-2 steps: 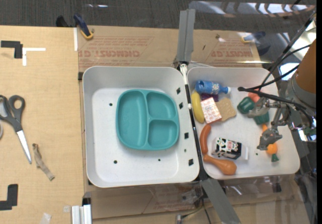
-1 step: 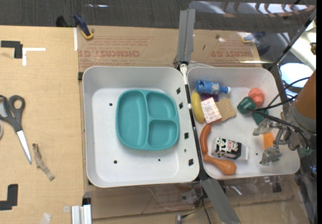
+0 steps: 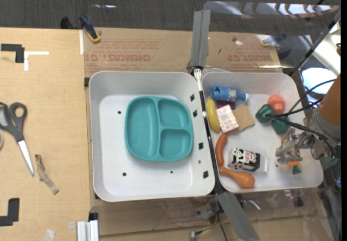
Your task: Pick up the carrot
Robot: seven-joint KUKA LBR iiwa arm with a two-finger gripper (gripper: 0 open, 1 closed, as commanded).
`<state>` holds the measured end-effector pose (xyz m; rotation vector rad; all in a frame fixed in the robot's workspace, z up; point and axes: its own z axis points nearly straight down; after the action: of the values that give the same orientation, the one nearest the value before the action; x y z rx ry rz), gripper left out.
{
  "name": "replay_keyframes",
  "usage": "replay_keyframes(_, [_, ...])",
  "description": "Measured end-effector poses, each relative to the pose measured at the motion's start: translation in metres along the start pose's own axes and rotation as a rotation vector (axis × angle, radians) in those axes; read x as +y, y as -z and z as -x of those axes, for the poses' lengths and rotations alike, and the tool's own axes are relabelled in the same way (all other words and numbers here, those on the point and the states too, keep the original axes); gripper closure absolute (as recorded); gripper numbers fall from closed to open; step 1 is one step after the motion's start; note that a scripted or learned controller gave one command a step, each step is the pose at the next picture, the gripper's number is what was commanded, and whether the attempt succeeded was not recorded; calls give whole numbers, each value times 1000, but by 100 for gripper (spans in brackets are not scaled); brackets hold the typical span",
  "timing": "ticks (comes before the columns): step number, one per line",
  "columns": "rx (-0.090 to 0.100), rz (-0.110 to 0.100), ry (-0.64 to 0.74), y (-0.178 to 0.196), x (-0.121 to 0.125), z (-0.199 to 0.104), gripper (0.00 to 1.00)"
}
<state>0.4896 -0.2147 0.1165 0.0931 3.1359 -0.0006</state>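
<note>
A brown cardboard-covered bench (image 3: 43, 126) carries two shallow white bins side by side, with dark ribbed flooring beyond its far edge. The left bin (image 3: 103, 142) holds a teal divided plate (image 3: 159, 128) at its centre, with bare white floor all round it. The right bin (image 3: 260, 85) is crowded toward its 9 o'clock side: a blue bottle (image 3: 227, 93), a yellow banana (image 3: 212, 115), a cracker (image 3: 245, 118), a sausage (image 3: 220, 150) and a small black-and-white carton (image 3: 245, 158). The carrot (image 3: 272, 108), orange with a green top, lies at the bin's 2 o'clock. The gripper (image 3: 290, 153) hangs at 4 o'clock, a small orange piece at its tips; whether it is open or closed cannot be told. Reversed print on the cardboard behind the bins is too faint to read surely. Scissors (image 3: 16, 131) lie at the bench's 9 o'clock.
</note>
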Motion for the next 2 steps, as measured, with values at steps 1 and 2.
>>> replay_keyframes(1, [-1,0,133,164,-8,-9,100])
replay_keyframes(2, [-4,0,132,173,-7,-7,100])
